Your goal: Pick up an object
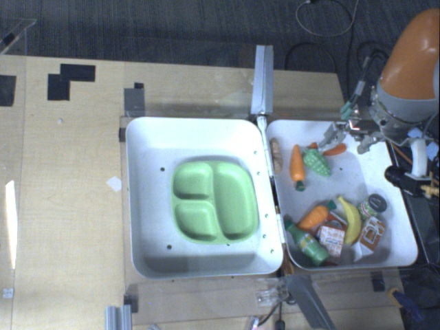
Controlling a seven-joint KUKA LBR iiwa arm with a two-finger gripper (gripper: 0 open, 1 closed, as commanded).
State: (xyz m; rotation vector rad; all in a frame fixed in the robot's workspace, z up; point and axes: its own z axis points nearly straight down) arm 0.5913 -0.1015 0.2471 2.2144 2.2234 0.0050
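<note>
Camera view is showing the gripper [350,135] hanging over the far edge of the right bin [405,249], its fingers [335,137] spreading apart with nothing between them. Nearest below it are lying a green knobbly toy [317,163], a small orange piece [335,150] touching it, and an upright-lying carrot [297,163] just beside them toward the bin's left wall. These are looking like light, stiff plastic play food, smooth and likely to be slipping, so I am judging the green toy's narrow middle the best place to be closing on. Crowding the near edge are a banana [351,220], a second carrot [313,217], a green bottle [308,245], small cartons [332,238] and a dark-lidded jar [375,203], all touching or overlapping, which would be hampering a clean grasp there. Lying in the left bin [148,253] is a green divided tray [214,200], well apart from the arm
</note>
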